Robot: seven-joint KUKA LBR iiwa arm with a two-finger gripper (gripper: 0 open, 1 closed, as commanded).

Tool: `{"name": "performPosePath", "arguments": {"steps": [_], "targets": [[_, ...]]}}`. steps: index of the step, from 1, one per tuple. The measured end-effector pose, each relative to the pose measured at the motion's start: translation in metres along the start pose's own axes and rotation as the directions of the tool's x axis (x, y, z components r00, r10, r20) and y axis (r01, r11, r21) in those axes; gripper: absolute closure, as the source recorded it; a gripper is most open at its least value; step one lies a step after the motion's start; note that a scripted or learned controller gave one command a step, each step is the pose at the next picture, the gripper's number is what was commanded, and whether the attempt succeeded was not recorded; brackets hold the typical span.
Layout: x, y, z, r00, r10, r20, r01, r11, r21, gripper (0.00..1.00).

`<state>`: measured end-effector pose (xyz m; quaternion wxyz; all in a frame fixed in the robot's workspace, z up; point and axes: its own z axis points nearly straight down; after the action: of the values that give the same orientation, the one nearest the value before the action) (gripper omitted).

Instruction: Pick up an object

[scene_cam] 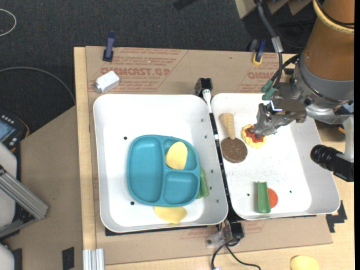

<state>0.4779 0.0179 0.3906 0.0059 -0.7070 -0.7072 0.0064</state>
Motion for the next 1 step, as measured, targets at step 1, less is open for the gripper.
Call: {"name": "performPosePath", "arguments": {"steps": [1], "targets": [[-0.0405,0.0017,0.0948,1.000,0.006,0.000,-0.006,1.000,-0.006,1.00]]}}
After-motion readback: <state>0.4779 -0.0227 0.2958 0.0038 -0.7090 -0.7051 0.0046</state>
